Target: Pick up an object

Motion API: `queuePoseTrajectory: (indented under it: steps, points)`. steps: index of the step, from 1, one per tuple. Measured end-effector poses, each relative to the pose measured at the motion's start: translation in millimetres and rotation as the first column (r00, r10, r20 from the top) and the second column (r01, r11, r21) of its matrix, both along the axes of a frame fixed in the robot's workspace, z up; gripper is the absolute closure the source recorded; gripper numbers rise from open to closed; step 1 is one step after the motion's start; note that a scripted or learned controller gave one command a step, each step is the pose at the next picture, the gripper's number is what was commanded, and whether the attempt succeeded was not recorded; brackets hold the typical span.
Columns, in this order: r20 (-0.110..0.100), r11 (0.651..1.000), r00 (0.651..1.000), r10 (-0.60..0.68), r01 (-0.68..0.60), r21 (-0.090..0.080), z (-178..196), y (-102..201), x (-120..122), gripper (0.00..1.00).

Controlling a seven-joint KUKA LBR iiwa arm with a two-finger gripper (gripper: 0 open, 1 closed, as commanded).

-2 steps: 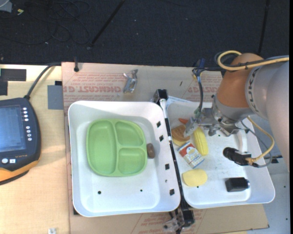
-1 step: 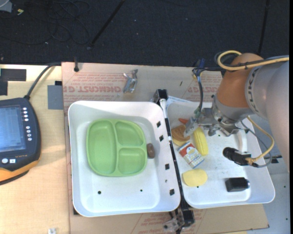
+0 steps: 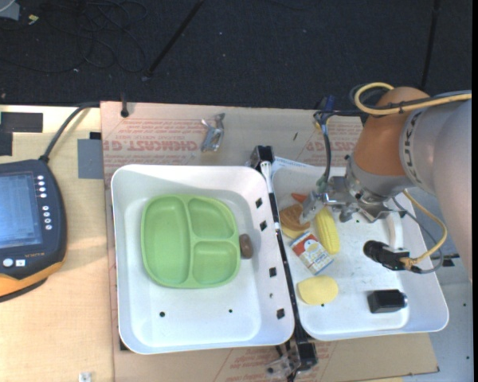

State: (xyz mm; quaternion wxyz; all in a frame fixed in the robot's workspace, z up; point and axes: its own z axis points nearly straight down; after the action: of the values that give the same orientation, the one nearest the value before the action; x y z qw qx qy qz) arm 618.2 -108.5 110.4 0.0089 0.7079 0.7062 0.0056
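Observation:
My gripper is low in the right bin, near its far left side. A yellow corn cob lies right under it, its upper end at the gripper's tip. A tan bun-like piece sits just left of the gripper, with an orange bit behind it. A small red and white carton lies beside the cob's lower end. Nearer the front is a yellow lemon-like piece, and a black block rests at the front right.
The left bin holds a green divided plate with a small brown object at its right edge. A tablet lies on the bench at far left. A metal clip lies behind the bins.

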Motion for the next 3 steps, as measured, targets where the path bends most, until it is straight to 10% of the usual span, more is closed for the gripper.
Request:
queuePoseTrajectory:
  steps: [2,3]
  points:
    - [0.003,1.0,1.0,0.001,-0.001,0.0,-0.4,-1.0,-1.1,0.0]
    - [0.002,1.0,1.0,0.001,-0.001,0.002,9.4,-0.5,-1.3,1.0]
